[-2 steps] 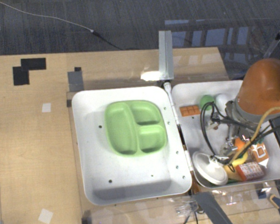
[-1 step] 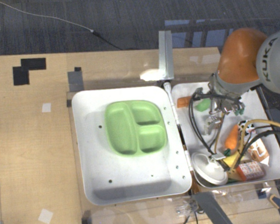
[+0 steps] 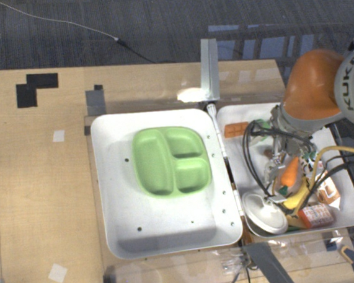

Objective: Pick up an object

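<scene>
Reaching in from the right, the arm [image 3: 321, 89] is hanging over the right bin [image 3: 352, 214], its wrist and cabling covering the middle of the pile there. The gripper [image 3: 283, 168] is sitting low among the objects, right at the upper end of an orange carrot-shaped piece [image 3: 288, 174]. That piece is lying with its long axis slanting from upper right to lower left, and its lower end is meeting a yellow banana-like thing [image 3: 296, 198], which is curving away toward the bin's near edge. So the likeliest target is lying directly beneath and just toward the camera from the gripper, not off to either side.

Whether the gripper is spread, closed, or grasping anything is something I cannot tell: black cables and the wrist body are crossing in front of it, and the carrot may be merely beside it rather than in its hold.

Other things are crowding close. A white bowl [image 3: 263, 213] is resting at the bin's near left corner, just beside the banana; a red packet [image 3: 315, 216] is lying along the near wall; a brown block [image 3: 235, 129] is sitting apart at the far left corner. In the left bin [image 3: 124, 236] a green divided tray [image 3: 169, 160] is lying well away from the arm. Judging from this, any lift is depending on the carrot's slant lining up with the gripper's closing direction.
</scene>
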Robot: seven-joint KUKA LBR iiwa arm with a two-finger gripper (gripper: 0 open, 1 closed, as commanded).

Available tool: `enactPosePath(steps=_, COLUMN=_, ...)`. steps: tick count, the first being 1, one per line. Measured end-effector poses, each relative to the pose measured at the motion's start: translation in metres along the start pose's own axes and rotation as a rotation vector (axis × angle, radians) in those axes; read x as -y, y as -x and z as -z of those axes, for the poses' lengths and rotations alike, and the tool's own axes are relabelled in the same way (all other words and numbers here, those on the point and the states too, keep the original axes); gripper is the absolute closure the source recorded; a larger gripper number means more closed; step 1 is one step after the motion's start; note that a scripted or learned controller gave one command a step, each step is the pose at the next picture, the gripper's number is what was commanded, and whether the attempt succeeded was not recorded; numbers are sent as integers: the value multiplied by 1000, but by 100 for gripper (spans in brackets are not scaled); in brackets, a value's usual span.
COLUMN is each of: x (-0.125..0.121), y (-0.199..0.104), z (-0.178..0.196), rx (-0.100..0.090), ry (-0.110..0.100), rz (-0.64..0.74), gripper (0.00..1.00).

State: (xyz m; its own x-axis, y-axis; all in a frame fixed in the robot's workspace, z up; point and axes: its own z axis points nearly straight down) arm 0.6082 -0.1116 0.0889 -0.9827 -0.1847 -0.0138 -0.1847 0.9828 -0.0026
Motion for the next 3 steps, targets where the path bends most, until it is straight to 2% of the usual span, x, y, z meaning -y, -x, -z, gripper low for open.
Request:
enactPosePath(steps=1, x=6, y=-94, z=6, rx=26, ry=-8, rz=48, gripper=0)
enactPosePath(steps=2, x=5, y=-90, z=20, rx=34, ry=-11, rz=56, gripper=100)
enactPosePath(steps=3, x=-3, y=-70, z=38, rx=0, ry=1, rz=498, gripper=100)
